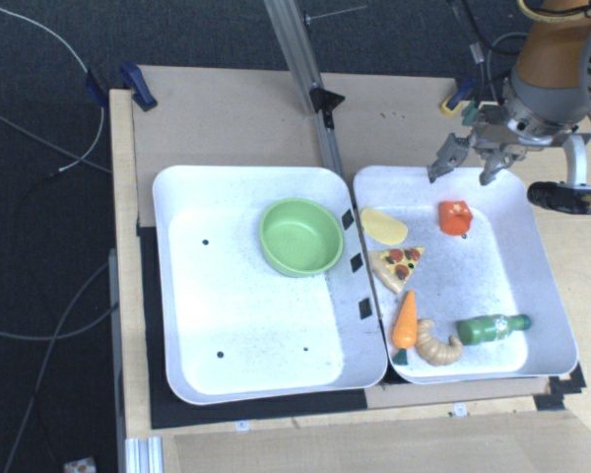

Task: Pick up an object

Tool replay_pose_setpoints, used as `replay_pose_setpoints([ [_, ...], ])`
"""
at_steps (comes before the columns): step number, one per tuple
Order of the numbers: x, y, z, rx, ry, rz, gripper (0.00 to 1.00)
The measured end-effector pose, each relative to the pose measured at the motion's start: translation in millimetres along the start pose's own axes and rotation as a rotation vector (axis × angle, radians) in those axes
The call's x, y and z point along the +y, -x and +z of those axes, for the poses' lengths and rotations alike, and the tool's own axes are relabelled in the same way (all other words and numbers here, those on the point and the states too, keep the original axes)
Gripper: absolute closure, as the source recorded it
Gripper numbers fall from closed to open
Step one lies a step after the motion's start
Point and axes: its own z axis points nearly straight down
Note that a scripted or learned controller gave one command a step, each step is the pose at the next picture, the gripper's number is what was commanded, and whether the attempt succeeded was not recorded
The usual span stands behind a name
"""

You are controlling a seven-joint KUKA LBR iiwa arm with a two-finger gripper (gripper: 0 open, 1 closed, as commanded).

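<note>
Camera view, looking down at a slant, gives us a tan bench (236, 116) on dark carpet (39, 166), with loose cables trailing across the floor at the left. We see a blue clamp (138, 85) at the bench's far left corner and a grey metal rail (295, 57) running down to the gap between the two bins.

We note the left bin (227, 363) holds one green bowl (300, 236), set toward its far right part; the rest of its floor is bare white. The right bin (492, 264) holds the candidate items: a red pepper (455, 217) near the far wall, a yellow chip (384, 227) and a pizza slice (398, 264) along the left wall, and a carrot (405, 321), a croissant (438, 347) and a green bottle (491, 329) grouped along the near edge. The carrot and croissant touch. We find open floor in the middle and right of this bin.

We see the gripper (470, 171) over the far rim of the right bin, its two fingers spread apart with nothing between them, just beyond the red pepper and apart from it. The arm (557, 57) enters from the upper right
</note>
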Motion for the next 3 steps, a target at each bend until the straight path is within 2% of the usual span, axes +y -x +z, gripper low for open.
replay_pose_setpoints([
  [1, -4.3, -7.3, 60.7, 0.0, -0.001, -0.001, 0.0],
  [2, -2.9, -8.6, 104.0, 0.0, -0.002, -0.001, 0.0],
  [3, -0.8, -9.0, 86.9, 0.001, 0.006, 0.0, 1.0],
])
